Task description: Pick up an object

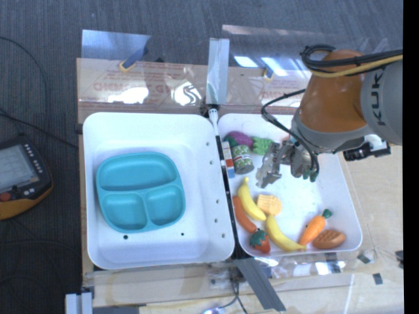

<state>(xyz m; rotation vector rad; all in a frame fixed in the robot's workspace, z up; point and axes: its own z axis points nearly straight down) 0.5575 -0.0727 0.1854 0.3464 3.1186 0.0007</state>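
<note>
Your gripper point(283, 165) hangs over the right bin point(348, 201), near its middle; you cannot tell how it stands or whether it holds anything. From it, the can point(241, 159) lies at nine o'clock, the bananas point(265, 218) at six, the carrot point(313, 227) at five.

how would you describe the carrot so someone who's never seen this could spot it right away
Look in the right white bin, at its near right corner. The carrot lies there tilted, just left of a brown bread-like piece. It is the orange toy with a green leafy top, unlike the yellow bananas to its left.
</note>
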